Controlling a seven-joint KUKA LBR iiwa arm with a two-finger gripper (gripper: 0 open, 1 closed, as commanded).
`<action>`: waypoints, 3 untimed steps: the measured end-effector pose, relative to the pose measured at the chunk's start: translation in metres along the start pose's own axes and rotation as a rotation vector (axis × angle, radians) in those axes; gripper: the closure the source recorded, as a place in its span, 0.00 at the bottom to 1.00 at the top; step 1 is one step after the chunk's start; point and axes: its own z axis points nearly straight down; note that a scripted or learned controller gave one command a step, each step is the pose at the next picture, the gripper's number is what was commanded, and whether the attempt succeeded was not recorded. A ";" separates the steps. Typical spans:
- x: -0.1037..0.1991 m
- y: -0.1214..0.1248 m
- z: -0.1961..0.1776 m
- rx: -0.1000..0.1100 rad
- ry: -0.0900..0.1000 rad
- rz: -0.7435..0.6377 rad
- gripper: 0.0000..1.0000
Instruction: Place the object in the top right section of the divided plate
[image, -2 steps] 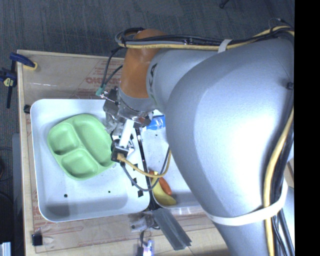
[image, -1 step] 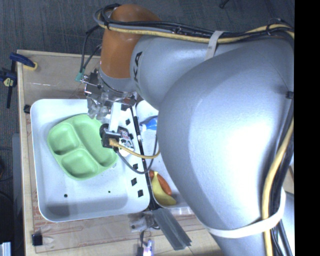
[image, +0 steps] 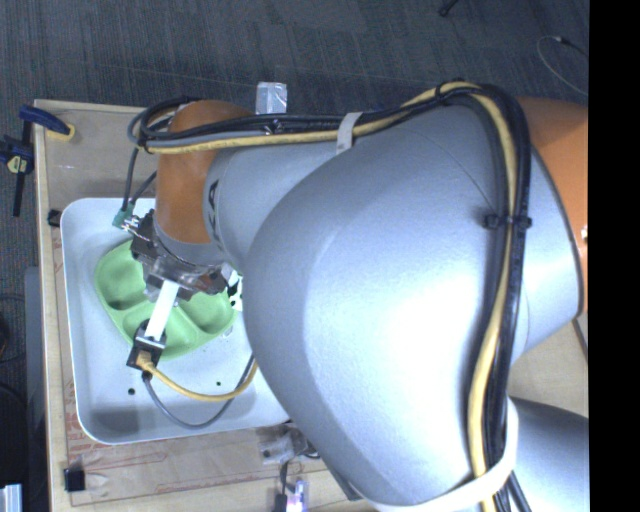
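Dark carpet (image: 300, 50) surrounds the wooden worktop (image: 50, 180), where I see a white bin (image: 110, 400) at the left. A green divided plate (image: 115, 280) lies flat in that bin. The grey arm (image: 400, 300) reaches in from the right and covers the plate's right side. Its end effector (image: 178, 268) sits low over the plate, and I cannot tell whether it is open or closed. I cannot make out the object to be placed
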 end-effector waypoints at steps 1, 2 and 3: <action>-0.002 0.109 -0.006 -0.003 0.003 -0.173 1.00; -0.028 0.031 0.050 -0.003 0.006 -0.084 1.00; -0.031 0.105 -0.023 -0.001 0.004 0.393 1.00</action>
